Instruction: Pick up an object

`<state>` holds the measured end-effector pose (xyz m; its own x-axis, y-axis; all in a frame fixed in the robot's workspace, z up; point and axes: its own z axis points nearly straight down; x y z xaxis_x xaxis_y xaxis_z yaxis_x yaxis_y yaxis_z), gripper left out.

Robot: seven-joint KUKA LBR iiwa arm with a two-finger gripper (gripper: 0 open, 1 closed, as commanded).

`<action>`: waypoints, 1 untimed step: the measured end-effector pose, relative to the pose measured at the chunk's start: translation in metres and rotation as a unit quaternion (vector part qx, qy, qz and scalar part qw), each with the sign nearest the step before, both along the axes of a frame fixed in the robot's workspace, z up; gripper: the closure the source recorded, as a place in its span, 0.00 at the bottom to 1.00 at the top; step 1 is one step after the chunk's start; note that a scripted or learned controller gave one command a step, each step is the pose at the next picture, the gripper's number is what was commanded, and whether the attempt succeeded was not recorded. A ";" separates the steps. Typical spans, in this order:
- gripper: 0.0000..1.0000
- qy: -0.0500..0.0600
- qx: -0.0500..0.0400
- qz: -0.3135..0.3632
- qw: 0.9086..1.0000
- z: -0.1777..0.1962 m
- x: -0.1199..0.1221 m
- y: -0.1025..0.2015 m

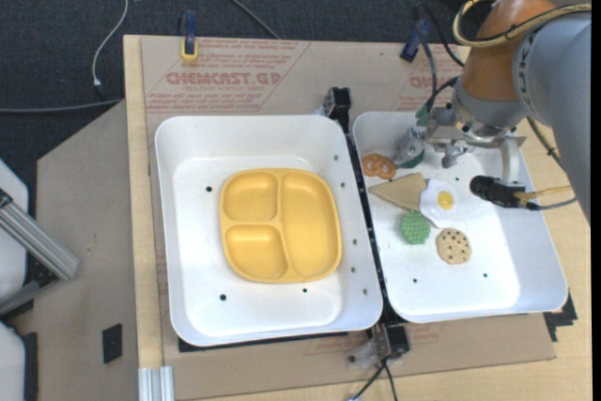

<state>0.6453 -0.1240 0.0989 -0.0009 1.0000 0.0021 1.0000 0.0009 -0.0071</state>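
Note:
Several toy foods lie in the right bin (526, 282). A brown pretzel (379, 166) sits at the upper left, with a tan wedge (401, 192) just below it. A fried egg (443, 199) lies beside the wedge. Lower down are a green broccoli piece (415, 227) and a chocolate-chip cookie (454, 246). My gripper (432, 148) hangs low over the bin's upper part, just above the wedge and the egg and right of the pretzel. I see nothing held in it.
The left bin (188, 202) holds a yellow divided plate (281, 224). A black cylindrical part with a cable (498, 192) sticks out to the right of the egg. Clamps (190, 47) sit at the board's back edge. The arm's body covers the right bin's far corner.

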 end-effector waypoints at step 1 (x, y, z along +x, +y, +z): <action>1.00 -0.004 -0.001 0.000 1.000 0.015 0.002 0.000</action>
<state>0.6475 -0.1242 0.1142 -0.0008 1.0000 0.0010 1.0000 0.0008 0.0008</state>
